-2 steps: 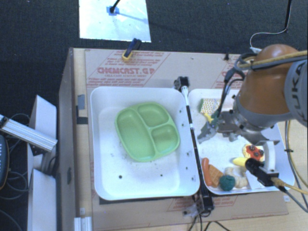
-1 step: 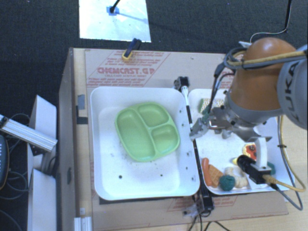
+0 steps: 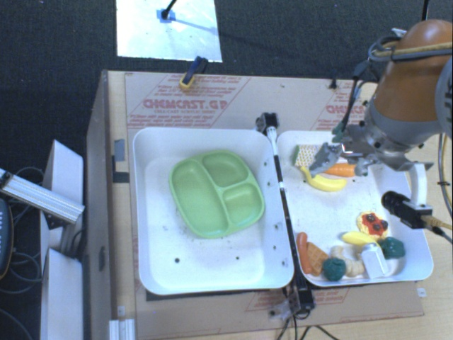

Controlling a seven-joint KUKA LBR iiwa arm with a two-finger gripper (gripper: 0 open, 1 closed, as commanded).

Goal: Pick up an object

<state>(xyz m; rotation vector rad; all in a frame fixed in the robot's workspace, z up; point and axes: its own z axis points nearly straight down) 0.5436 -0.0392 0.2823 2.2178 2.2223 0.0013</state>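
Note:
My gripper (image 3: 342, 161) hangs low over the back of the right bin (image 3: 422, 190), open, with its grey fingers (image 3: 324, 158) spread apart. An orange toy carrot (image 3: 342, 169) lies in the gap between them on the bin floor. A yellow banana (image 3: 325, 183) lies just in front of the carrot. A tan waffle piece (image 3: 305, 154) sits to the gripper's left. Whether the fingers touch the carrot I cannot tell.
The front of the right bin holds a pizza slice (image 3: 372, 224), a yellow piece (image 3: 358, 238), two green broccoli (image 3: 334, 268), an orange sausage (image 3: 309, 251) and a white bottle (image 3: 374, 261). The left bin (image 3: 152, 190) bears a green divided plate (image 3: 216, 193).

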